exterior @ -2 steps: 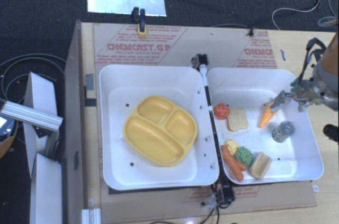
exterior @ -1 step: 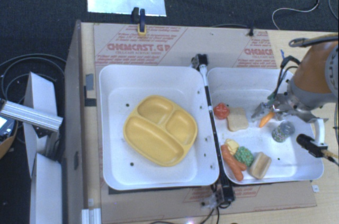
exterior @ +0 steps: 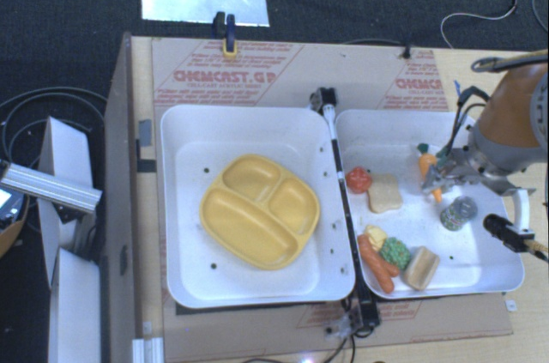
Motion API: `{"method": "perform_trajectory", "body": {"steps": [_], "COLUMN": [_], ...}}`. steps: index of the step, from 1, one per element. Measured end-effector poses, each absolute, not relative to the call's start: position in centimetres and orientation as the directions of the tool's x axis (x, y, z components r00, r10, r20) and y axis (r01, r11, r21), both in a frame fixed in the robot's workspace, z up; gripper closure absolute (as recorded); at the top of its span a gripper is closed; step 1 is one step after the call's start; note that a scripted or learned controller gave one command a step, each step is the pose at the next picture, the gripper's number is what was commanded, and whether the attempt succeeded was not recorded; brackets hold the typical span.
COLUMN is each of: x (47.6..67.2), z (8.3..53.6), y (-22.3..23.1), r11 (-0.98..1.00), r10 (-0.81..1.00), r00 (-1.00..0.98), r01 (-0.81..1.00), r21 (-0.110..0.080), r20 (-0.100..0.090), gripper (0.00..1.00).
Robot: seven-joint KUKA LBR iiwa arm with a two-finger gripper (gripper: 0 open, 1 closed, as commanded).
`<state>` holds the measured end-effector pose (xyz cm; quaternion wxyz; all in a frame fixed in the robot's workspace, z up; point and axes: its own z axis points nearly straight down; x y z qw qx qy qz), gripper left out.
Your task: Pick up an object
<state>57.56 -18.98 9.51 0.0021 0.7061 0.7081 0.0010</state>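
Note:
My gripper (exterior: 444,173) reaches in from the right, low over the upper right part of the right bin (exterior: 506,271). A small orange carrot with a green top (exterior: 425,160) lies just to its left, close to it or touching. A grey round object (exterior: 458,213) sits just below the gripper. Further left lie a red tomato (exterior: 358,178) and a slice of bread (exterior: 385,195). At the bin's front are a yellow corn piece (exterior: 375,236), green broccoli (exterior: 395,252), a long orange sausage (exterior: 376,263) and a bread roll (exterior: 421,267).
The left bin (exterior: 184,181) holds a yellow divided plate (exterior: 260,209). A raised rim with a black clamp (exterior: 326,101) separates the two bins. The arm's grey and orange body (exterior: 515,117) hangs over the right bin's far right side. A black part (exterior: 506,232) sticks out near the right wall.

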Motion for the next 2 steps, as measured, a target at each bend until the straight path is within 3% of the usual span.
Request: {"method": "perform_trajectory", "body": {"steps": [1,2], "x": [61.9,57.4], "z": [8.3,18.6], "y": [-12.6,-6.7], "r11": [0.002,0.004], "r10": [1.0,1.0], "r00": [-0.002,-0.004], "r01": [1.0,1.0], "r21": [-0.007,0.005], "r20": [0.001,0.0], "gripper": [1.0,1.0]}}
